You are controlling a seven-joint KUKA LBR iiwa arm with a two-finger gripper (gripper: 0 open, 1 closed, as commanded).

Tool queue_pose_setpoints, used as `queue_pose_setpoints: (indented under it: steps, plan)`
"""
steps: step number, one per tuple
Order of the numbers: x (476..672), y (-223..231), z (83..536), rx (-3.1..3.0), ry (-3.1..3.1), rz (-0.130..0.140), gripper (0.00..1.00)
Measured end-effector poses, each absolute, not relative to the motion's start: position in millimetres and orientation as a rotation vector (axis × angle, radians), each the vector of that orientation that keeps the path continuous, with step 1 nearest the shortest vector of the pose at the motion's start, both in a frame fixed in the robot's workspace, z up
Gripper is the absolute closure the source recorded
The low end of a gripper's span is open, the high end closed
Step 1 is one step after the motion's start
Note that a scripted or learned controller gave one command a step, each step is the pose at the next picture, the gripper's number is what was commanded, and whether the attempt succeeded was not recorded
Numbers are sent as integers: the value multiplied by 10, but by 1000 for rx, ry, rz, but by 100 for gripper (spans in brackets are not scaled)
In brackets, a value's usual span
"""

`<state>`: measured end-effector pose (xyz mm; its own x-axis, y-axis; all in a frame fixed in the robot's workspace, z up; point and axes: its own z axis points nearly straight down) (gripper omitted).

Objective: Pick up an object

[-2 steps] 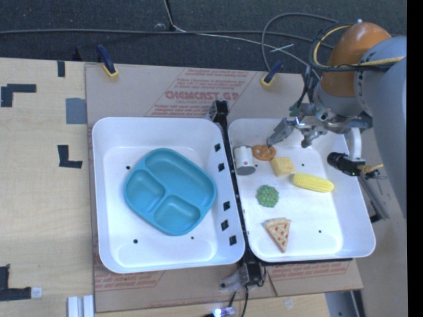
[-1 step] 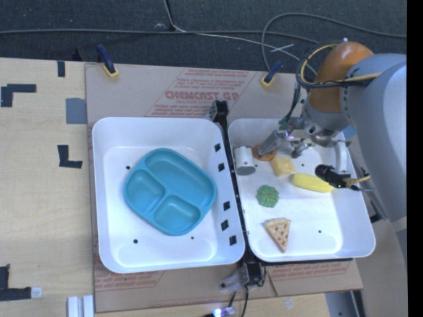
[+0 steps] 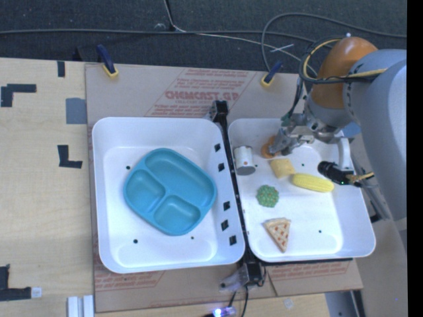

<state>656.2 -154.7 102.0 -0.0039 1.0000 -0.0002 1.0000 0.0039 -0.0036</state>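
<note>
Camera view, single overhead slant. Two white bins side by side on cardboard.

Left bin (image 3: 109, 197): a blue divided plate (image 3: 170, 190) lying flat, roughly centred. Nothing else in there that I can make out.

Right bin (image 3: 353, 233) has the candidates:
- small silver can (image 3: 244, 159) on its side, against the left wall, near the divider
- green broccoli-like piece (image 3: 268, 195), mid bin
- pizza slice toy (image 3: 278, 232), toward the front
- pale yellow block (image 3: 282, 168), just beside the banana's left end
- yellow banana (image 3: 312, 183), lying flat, right of the block
- something orange (image 3: 267, 150) at the back, mostly hidden under the tool, can't ID it

Arm comes in from the right, orange band up top. Gripper (image 3: 283, 145) is low over the back of the right bin, right above or on the orange item, with the yellow block just in front of it. Finger state: can't tell, the wrist body and cables cover the tips. Can't see anything between the fingers, so not calling it a grasp.

Step, my read: descent/approach on the back cluster, grasp not confirmed. Target is likely the orange thing or the yellow block; both sit in the right bin's back half.

Next move needs: the tips straddling one item only, since orange piece and block are close together, then close and a straight lift. Risk is a nudge or a double contact near the back wall.
</note>
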Motion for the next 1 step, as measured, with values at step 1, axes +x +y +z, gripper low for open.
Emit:
queue_pose_setpoints:
  steps: [1]
  plan:
    - [6566, -1449, 1605, -2221, -2227, -5, 100]
